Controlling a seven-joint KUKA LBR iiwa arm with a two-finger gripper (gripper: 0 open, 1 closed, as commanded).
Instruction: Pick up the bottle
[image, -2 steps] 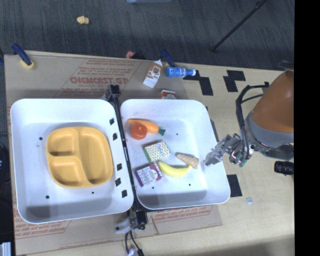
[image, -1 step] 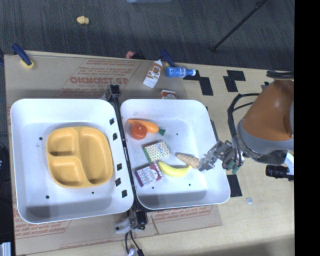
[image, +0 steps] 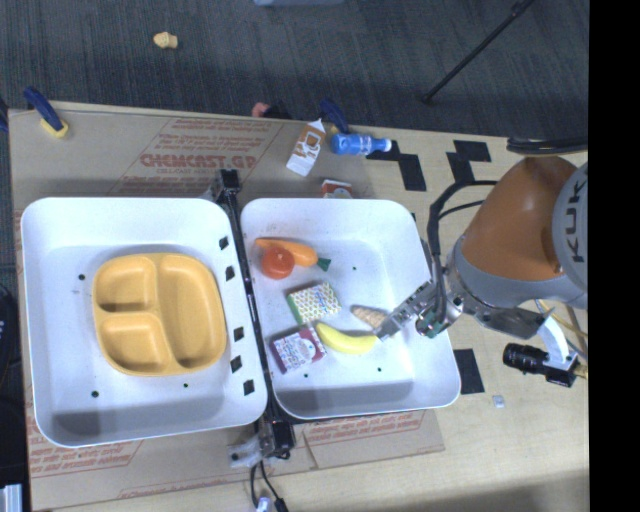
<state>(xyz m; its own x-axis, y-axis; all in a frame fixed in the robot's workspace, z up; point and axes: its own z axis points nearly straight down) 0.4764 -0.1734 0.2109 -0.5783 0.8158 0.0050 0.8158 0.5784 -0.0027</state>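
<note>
Plainly, whether the gripper (image: 400, 316) is open or closed cannot be told: its metal tip reads as one slanted grey bar, with no separate parts to make out. The tip sits low over the right bin (image: 425, 385), at the right-hand end of the banana (image: 348, 340) and right by a small tan, waffle-patterned item (image: 367, 316); contact with either cannot be confirmed, and nothing is visibly held. Behind the tip, the wrist and the orange band of the arm (image: 515, 235) hang over the bin's right rim.

Around the tip lie a green-patterned packet (image: 313, 300), a small red-and-white packet (image: 296, 350), a carrot (image: 290, 250) and a tomato (image: 278, 263). The left bin (image: 40, 300) holds a yellow divided plate (image: 160, 310).

The bottle (image: 357, 145), blue with a pale cap end pointing right, lies on its side outside both bins, on the cardboard (image: 200, 160) beyond the right bin's far rim, next to a small carton (image: 307, 148). It is well apart from the gripper.

To do the step well, the arm would probably need to rise clear of the bin contents, travel over the far rim, and turn the wrist so the jaws close across the bottle's narrow body rather than along its length. Descending on the middle of the body, away from the carton, should keep the round bottle from rolling aside.
</note>
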